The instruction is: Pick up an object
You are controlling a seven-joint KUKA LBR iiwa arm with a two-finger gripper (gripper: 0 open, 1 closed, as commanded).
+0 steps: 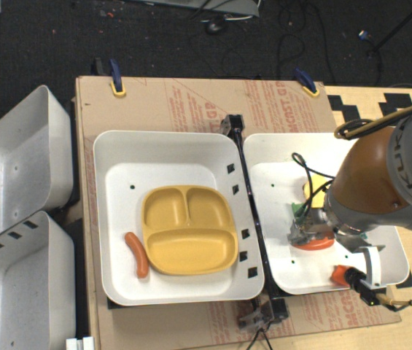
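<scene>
Sausage (pixel 137 254) lies near the left bin's (pixel 111 195) front-left corner, just beside a yellow divided plate (pixel 189 229) at its middle. In the right bin (pixel 275 159), the gripper (pixel 304 233) sits low at the centre over a red-orange object (pixel 315 243); whether it grips anything cannot be told. Another orange item (pixel 341 274) rests by the front edge.

The arm (pixel 381 177) hides most of a red object (pixel 315 243) and a yellow one (pixel 312 189) beneath it.
</scene>
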